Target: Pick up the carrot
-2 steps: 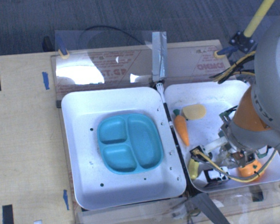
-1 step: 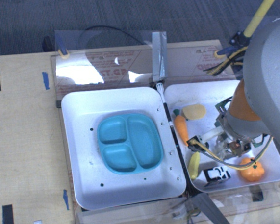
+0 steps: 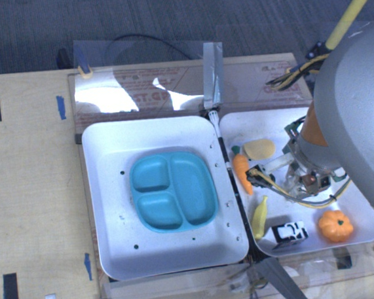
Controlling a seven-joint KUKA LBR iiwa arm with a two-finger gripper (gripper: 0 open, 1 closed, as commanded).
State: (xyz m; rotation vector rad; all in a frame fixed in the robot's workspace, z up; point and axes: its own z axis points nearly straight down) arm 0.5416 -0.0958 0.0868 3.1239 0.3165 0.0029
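Note:
The carrot (image 3: 242,172), orange with a green top, lies along the left wall of the right bin (image 3: 369,230), its green end pointing to the back. My gripper (image 3: 293,173) hangs low over the middle of that bin, a short way to the right of the carrot. Nothing visibly sits in the gripper. The wrist and its cables hide the bin floor beneath it.
In the right bin, a pale bread-like piece (image 3: 259,148) sits just behind the carrot. A yellow banana (image 3: 260,216), a black-and-white toy car (image 3: 289,232) and an orange pumpkin (image 3: 334,225) lie near the front. The left bin (image 3: 107,206) holds a blue divided plate (image 3: 174,190).

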